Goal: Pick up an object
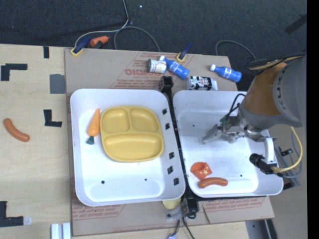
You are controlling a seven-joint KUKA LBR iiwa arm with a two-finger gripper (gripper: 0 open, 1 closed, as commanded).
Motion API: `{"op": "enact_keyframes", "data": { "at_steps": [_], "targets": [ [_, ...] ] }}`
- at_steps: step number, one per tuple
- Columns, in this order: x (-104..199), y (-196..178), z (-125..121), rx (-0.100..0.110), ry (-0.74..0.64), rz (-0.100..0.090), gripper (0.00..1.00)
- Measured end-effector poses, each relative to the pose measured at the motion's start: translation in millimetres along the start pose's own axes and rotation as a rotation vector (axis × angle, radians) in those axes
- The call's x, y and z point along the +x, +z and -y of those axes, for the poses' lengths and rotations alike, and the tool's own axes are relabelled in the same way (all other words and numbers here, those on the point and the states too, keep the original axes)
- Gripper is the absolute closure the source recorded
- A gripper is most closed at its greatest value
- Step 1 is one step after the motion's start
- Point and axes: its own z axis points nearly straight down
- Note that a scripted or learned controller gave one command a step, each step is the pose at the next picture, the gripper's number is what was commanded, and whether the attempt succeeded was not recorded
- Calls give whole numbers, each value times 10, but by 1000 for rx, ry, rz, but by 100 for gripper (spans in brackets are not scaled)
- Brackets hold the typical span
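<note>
In the right bin lie a red toy pepper and a sausage, both near the front edge. My gripper hangs over the middle of this bin, pointing left, above and behind the pepper and apart from it. I see nothing between its fingers. The left bin holds a yellow divided plate and a toy carrot beside the plate's left rim.
Behind the bins lie two blue bottles, a white bottle and a small black-and-white carton. Another sausage lies on the bench far left. Clamps hold the cardboard at the back.
</note>
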Motion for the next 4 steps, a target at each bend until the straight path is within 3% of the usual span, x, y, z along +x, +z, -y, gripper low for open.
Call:
{"op": "enact_keyframes", "data": {
  "at_steps": [1, 2, 3, 4],
  "targets": [
    [660, -377, -657, -6, -9, -1, 0],
    [709, -6, -992, 1, -4, -1, 0],
    [712, -37, -594, -5, -2, 1, 0],
    [604, -25, -1031, -4, -4, 0, 0]
  ]
}}
